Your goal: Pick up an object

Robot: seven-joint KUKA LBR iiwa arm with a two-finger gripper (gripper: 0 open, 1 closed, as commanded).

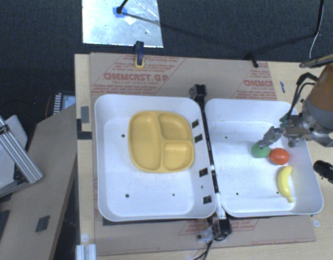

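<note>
In the right bin (237,199) lie three things close together near its right wall. A green round object (259,151) is on the left, an orange-red ball (279,156) is beside it, and a yellow banana (286,183) is below them. My gripper (281,140) hangs just above the green object and the orange-red ball. Its fingers are spread open, and one fingertip (268,138) reaches over the green object's top edge. Nothing sits between the fingers.
The left bin (112,199) holds a yellow divided plate (160,141) at its middle. A black divider with clips (207,156) runs between the bins. The arm's grey body and orange band (324,99) stand over the right bin's right wall.
</note>
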